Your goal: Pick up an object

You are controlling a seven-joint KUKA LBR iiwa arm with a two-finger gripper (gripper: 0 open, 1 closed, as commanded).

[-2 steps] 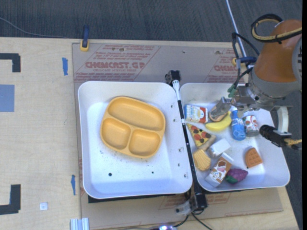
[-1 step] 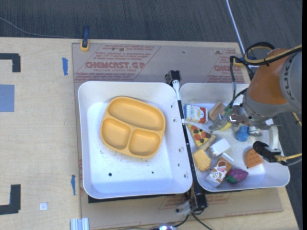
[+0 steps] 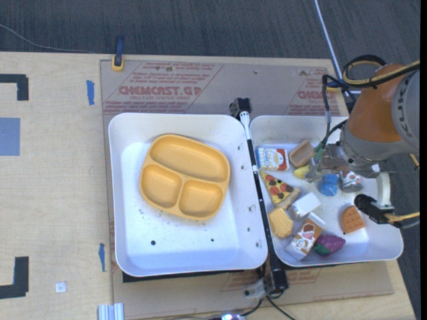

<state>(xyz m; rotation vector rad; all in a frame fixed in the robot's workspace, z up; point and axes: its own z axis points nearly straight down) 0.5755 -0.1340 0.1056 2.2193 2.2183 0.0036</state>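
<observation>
Reached in from the right over the right bin (image 3: 393, 249), orange-banded arm (image 3: 380, 115) low above the far right part. Gripper (image 3: 331, 164) hung just above a blue object (image 3: 329, 185) near the bin's middle; cannot tell whether open or shut. Nothing visibly gripped. Lay scattered across the same bin: a pizza slice (image 3: 281, 191), a milk carton (image 3: 271, 157), a purple piece (image 3: 329, 245) by the near edge. Sat in the left bin (image 3: 127, 199), a yellow divided plate (image 3: 185, 176).

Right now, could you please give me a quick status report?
Gripper low over right bin. Nothing seen gripped. Blue toy just below it. Yellow tray in left bin.
</observation>
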